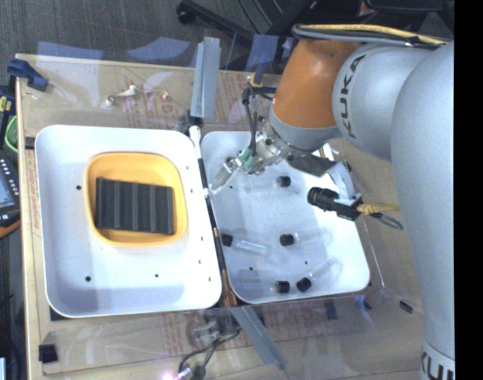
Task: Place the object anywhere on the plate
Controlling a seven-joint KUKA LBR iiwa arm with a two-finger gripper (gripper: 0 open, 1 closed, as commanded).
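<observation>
Overhead, the KUKA arm is reaching over the right bin, its gripper at the upper-left corner; grasp state cannot be told. Leftward, the yellow plate is sitting in the left bin on the wooden bench.

- The gripper sits low over the right bin, at its near-left corner beside the wall shared with the left bin
- Left of the gripper, across that wall, the plate lies in the left bin
- A ridged block lies on the plate
- Right of and below the gripper, small clear tubes lie scattered in the right bin
</observation>
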